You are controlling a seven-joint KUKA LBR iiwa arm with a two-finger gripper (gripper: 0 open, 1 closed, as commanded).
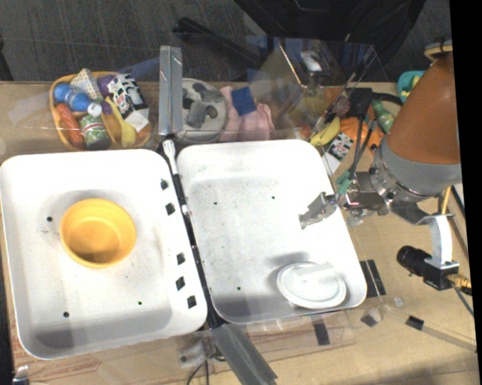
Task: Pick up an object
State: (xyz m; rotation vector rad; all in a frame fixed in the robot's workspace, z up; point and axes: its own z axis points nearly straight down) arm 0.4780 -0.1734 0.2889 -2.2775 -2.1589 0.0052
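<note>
a grey kuka arm (422, 123) with an orange band reaches in from the right over the right-hand white bin (227, 230), its gripper (315, 211) poised near the bin's right wall, above the bin floor. whether the fingers are parted or closed cannot be told from this slant; nothing is seen between them.

two candidates for the pick lie in plain sight. a white round lid or dish (312, 285) sits on the floor of the right bin near its front right corner, a little forward of the gripper and apart from it. a yellow bowl (99, 231) rests upright in the left-hand white bin (36, 328), well apart from the arm, across the divider.

behind the bins, a yellow basket of small toys and bottles (97, 110) and a pink cloth (248, 122) stand on the bench.

judged from this, the task is at its opening stage: no object has been lifted or gripped, and both lie on the bin floors. what is left is nearly everything — descend on a target, most likely the white lid close at hand, close on it and raise it.
</note>
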